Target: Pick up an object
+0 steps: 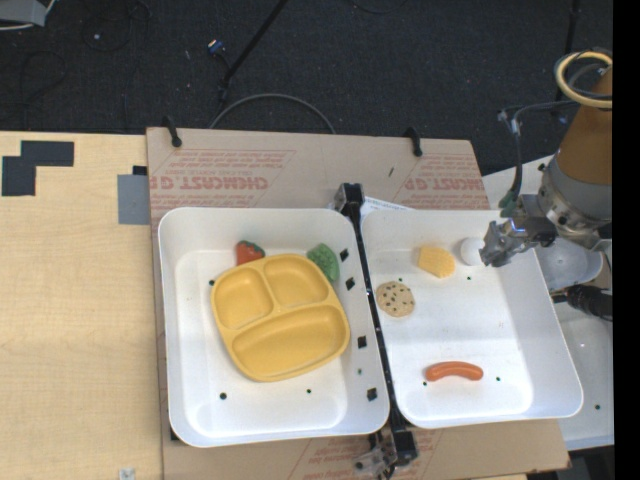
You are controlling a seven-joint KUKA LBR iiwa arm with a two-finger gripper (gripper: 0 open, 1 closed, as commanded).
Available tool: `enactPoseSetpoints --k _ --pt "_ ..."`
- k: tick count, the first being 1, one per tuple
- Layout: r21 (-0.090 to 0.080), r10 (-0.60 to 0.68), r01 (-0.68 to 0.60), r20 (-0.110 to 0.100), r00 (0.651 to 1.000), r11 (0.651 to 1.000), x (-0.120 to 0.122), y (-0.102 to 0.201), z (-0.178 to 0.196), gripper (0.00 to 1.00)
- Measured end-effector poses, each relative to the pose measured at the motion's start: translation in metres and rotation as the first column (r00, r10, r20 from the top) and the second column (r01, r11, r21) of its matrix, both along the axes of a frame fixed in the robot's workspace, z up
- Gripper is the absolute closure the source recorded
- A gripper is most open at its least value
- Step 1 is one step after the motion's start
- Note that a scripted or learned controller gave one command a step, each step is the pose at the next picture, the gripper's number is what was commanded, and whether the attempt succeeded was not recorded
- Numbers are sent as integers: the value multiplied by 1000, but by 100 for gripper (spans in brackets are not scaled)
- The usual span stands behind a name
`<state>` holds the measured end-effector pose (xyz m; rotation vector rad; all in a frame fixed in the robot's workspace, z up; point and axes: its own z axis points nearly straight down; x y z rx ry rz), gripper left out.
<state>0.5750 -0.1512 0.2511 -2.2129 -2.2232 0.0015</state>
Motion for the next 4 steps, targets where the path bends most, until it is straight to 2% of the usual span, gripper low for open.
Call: enactPoseSetpoints --k 1,2,4 --pt "-1 -1 1 -2 1000 1000 -11 53 -14 100" --pt "-1 -1 1 -2 1000 1000 -35 104 -18 100" --pt "-1 1 -1 -3 1000 1000 -64 214 -38 100"
